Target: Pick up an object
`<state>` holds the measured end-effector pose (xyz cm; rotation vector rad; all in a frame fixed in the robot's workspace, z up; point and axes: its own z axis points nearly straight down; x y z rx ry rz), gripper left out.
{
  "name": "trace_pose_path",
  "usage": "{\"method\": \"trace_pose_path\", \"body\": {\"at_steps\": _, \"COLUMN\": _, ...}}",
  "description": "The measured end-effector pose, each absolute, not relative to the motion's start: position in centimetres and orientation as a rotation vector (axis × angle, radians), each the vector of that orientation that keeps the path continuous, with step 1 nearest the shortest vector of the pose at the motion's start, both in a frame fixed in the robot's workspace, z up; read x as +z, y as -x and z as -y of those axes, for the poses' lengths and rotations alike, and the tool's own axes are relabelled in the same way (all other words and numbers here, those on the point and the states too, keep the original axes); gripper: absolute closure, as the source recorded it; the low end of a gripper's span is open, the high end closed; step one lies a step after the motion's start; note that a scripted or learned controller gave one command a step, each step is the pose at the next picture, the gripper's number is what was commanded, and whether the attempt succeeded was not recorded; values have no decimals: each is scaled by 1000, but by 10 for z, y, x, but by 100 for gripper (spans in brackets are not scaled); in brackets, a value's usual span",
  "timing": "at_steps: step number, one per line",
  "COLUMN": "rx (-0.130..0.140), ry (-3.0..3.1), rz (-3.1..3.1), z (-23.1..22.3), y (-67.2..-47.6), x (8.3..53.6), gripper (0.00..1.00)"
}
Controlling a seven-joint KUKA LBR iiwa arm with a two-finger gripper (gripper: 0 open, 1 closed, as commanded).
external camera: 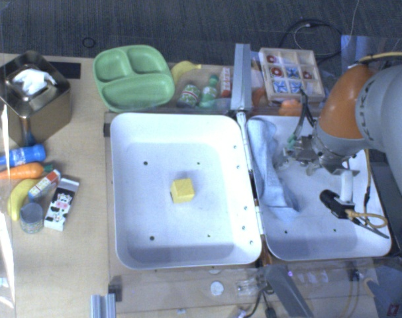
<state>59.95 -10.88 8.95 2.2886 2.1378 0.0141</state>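
Presently, the right bin (320,244) holds a pale blue cloth (270,171) bunched along its left wall, and the arm's gripper (305,152) sits low just beside that cloth; its state cannot be told. The cloth looks light, limp and prone to slipping, best pinched at a raised fold. The left bin (148,237) holds a small yellow block (183,190) near its middle, seemingly light and stiff, to be gripped across opposite flat sides.
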Motion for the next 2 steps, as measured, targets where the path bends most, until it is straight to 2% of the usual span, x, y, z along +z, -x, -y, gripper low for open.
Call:
{"method": "trace_pose_path", "body": {"at_steps": 1, "rx": 9, "ry": -2424, "rz": -1985, "z": 163, "y": -615, "x": 173, "gripper": 0}}
{"method": "trace_pose_path", "body": {"at_steps": 2, "rx": 8, "ry": -2360, "rz": -2065, "z": 107, "y": -600, "x": 95, "gripper": 0}}
